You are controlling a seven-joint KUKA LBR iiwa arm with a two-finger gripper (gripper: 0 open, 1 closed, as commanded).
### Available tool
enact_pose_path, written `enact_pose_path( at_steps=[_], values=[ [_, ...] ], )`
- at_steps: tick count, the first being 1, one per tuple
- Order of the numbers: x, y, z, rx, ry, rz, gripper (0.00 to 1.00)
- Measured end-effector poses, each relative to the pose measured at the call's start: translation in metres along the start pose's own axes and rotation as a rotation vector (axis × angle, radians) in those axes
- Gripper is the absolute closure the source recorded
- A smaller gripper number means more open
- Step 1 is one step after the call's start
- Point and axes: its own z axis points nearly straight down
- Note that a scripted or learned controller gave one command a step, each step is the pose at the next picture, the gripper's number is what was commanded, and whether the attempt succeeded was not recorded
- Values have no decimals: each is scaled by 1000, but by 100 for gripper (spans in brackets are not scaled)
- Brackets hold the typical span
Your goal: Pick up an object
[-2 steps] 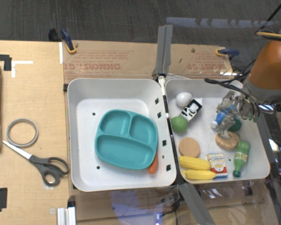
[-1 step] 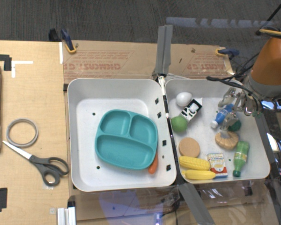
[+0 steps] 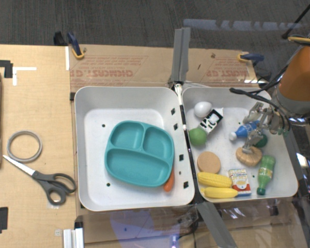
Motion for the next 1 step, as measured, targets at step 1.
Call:
enact_pose_path(
  at_steps=[1],
  values=[
    [14,-5,0,0,1,83,0]
  ],
)
